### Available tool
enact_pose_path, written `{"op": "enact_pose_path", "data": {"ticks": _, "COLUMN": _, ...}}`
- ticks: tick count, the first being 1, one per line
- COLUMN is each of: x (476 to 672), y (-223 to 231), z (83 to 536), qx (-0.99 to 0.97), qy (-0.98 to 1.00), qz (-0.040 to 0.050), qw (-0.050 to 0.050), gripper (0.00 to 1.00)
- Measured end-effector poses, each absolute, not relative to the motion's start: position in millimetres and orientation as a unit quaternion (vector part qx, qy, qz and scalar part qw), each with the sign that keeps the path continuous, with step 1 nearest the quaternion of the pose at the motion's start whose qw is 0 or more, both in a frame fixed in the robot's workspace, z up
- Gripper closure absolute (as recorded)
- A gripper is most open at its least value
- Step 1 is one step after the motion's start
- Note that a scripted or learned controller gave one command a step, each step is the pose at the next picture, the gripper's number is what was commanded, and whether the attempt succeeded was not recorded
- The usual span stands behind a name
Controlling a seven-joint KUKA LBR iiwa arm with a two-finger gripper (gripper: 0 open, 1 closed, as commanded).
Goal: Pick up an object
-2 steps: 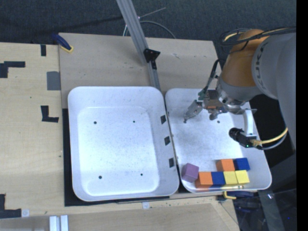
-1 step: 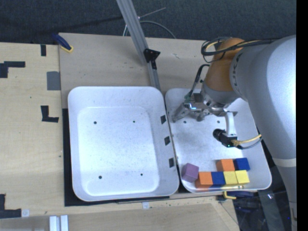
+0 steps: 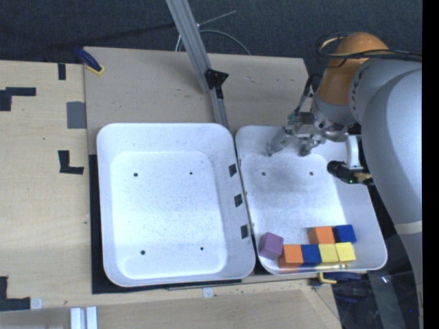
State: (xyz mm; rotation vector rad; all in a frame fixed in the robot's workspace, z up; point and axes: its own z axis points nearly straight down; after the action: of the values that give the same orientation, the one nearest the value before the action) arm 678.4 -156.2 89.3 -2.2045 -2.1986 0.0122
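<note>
Arm: the grey arm (image 3: 391, 115) comes in from the right, its orange band (image 3: 343, 74) sitting above the wrist, over the far end of the right bin.
Gripper: the gripper (image 3: 288, 144) hangs above the far left corner of the right bin, its two fingers (image 3: 274, 146) spread apart with nothing between them.
Right bin: the right bin (image 3: 302, 190) holds all the blocks, bunched at its near end, well apart from the gripper.
Blocks: a purple block (image 3: 272, 244) sits tilted at the near left corner; just beside it an orange block (image 3: 293, 253), a blue block (image 3: 311, 253) and two yellow blocks (image 3: 336, 252) run in a row along the near wall. Behind that row are a second orange block (image 3: 321, 235) and a second blue block (image 3: 343, 234), touching each other.
Left bin: the left bin (image 3: 168, 204) lies alongside, its rim touching the right bin's.
Bench: the bench (image 3: 137, 88) carries both bins, and a grey metal rail (image 3: 195, 40) slants across it from the far edge.
</note>
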Motion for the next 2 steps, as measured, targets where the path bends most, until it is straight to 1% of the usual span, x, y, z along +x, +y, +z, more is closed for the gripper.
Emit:
{"op": "enact_pose_path", "data": {"ticks": 1, "x": 676.9, "y": -110.9, "z": 89.5, "qx": -0.708, "qy": -0.706, "qz": 0.0100, "qw": 0.004, "gripper": 0.00}}
{"op": "enact_pose_path", "data": {"ticks": 2, "x": 549.5, "y": -83.3, "z": 195.3, "qx": -0.707, "qy": -0.707, "qz": -0.0005, "qw": 0.000, "gripper": 0.00}}
